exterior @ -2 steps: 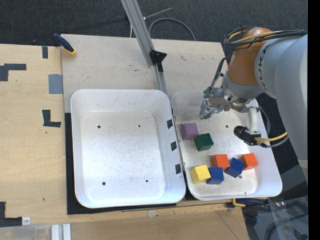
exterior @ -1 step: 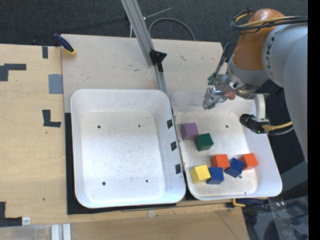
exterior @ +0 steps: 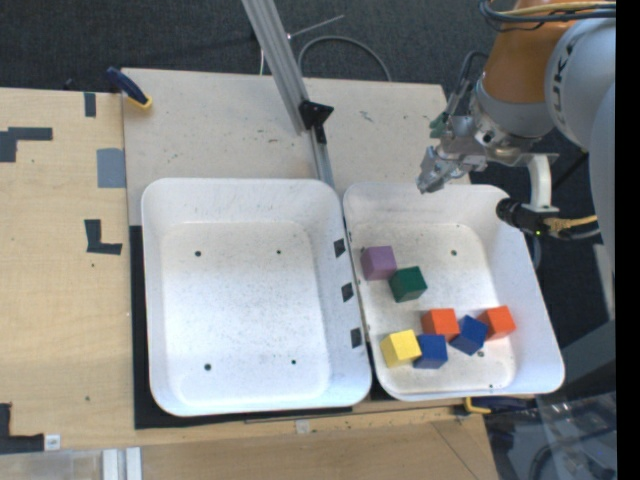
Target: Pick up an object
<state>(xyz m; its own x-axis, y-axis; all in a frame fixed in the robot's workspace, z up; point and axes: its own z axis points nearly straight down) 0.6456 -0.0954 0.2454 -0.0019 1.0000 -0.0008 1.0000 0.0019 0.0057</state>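
Camera view shows the gripper [exterior: 437,176] over the right bin's [exterior: 530,268] far rim; the purple cube [exterior: 378,261] lies nearer the camera and leftward, inside the bin.

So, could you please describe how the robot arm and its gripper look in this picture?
The arm is light grey and rounded, with a glossy orange band above the wrist. Black cables loop over the top of that band. Below it sits a small gripper of grey metal, with a bit of green at its side. A white bracket and a black fitting with a yellow-tinted cable stick out nearby.
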